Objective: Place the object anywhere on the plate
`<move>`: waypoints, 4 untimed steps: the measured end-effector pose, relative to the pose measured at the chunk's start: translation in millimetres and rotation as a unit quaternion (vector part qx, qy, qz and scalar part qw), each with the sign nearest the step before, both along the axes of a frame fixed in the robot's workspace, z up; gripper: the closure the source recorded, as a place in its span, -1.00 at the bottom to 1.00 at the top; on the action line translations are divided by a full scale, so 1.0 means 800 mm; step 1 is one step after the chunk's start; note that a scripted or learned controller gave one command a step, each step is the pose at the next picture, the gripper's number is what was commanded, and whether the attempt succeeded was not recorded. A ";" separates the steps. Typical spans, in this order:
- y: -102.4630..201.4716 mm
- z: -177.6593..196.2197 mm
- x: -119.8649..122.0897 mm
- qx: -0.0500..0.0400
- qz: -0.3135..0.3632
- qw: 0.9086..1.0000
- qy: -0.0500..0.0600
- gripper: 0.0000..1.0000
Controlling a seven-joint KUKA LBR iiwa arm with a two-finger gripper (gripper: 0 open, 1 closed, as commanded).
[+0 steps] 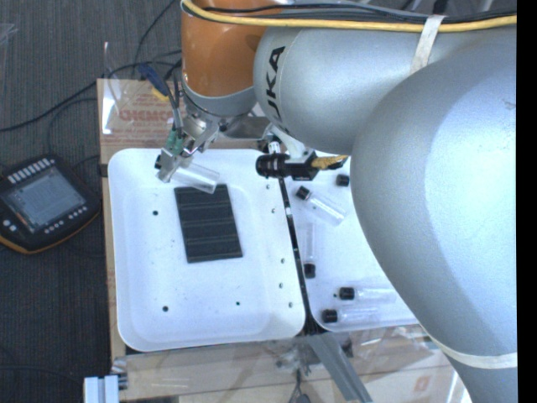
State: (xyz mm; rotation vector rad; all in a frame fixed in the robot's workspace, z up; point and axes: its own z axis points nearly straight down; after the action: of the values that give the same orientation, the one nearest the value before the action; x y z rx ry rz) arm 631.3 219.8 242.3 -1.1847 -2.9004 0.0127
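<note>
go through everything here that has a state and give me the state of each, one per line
end effector: low over the far edge of the left bin, a clear tube at its tip
clear tube: lying flat, partly on the plate's far end
dark ribbed plate: flat in the left bin
capped vials: lying loose in the right bin
handheld pendant: on the floor

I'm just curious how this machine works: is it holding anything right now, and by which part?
It cannot be told. The gripper is low over the left bin, with a clear tube lying right beside it at the top edge of the dark plate.

A black pendant (42,204) lies on dark carpet (50,57) beside cables (75,107).
</note>
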 end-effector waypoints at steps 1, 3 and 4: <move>0.010 0.030 -0.003 0.004 0.285 0.958 -0.005 1.00; 0.017 0.016 -0.096 0.007 0.398 0.918 -0.001 1.00; 0.017 -0.010 -0.091 0.007 0.601 0.799 -0.002 1.00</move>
State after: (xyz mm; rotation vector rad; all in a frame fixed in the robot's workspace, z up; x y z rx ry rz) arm 558.7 233.4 234.2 0.7967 -3.0347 -0.0033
